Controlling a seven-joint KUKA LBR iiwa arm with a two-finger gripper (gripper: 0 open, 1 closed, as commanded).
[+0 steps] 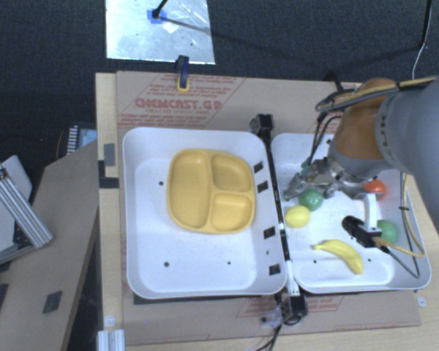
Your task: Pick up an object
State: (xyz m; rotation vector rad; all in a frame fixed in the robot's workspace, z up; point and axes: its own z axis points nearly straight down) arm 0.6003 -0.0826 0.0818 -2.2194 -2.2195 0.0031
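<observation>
My gripper (306,187) reaches down into the right bin (293,152) near its left side, the grey arm with its orange band coming in from the right. A green ball (312,199) lies directly under and against the gripper's tip. A yellow lemon (298,216) rests just below it, close to the bin's left wall. A banana (341,254) lies near the bin's front. A red-orange fruit (375,188) and another green fruit (387,231) sit on the right side, partly hidden by the wrist.
The left bin (143,269) holds a yellow divided plate (208,190) at its centre. A black divider (275,210) with clips runs between the two bins. Cardboard lies beneath both bins.
</observation>
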